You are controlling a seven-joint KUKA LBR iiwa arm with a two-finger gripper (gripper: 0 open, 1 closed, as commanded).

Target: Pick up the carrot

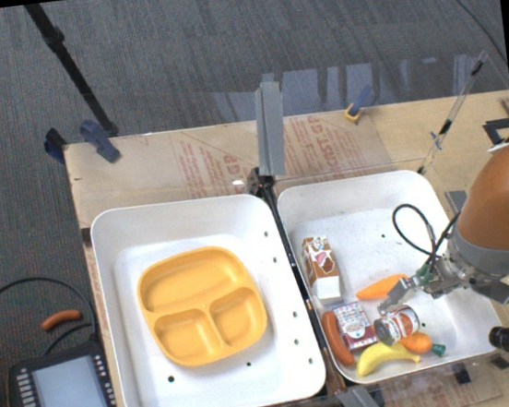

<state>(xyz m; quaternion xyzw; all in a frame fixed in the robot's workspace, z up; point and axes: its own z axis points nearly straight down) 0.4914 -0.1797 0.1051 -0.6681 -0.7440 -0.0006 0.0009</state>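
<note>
The carrot (380,287) is a short orange wedge lying flat in the right bin (357,203), near its middle, with the thin end pointing left. My gripper (400,292) reaches in from the right and sits low over the carrot's thick right end, touching it or just above it. The grey wrist and the orange band of the arm (496,203) are behind it at the right edge. The carrot rests on the bin floor.
Around the carrot lie a small carton (322,268), a red packet (352,323), a sausage (335,338), a tin can (398,326), a banana (386,358) and a small orange fruit with a green tip (419,343). A yellow divided plate (203,304) sits in the left bin (114,263).
</note>
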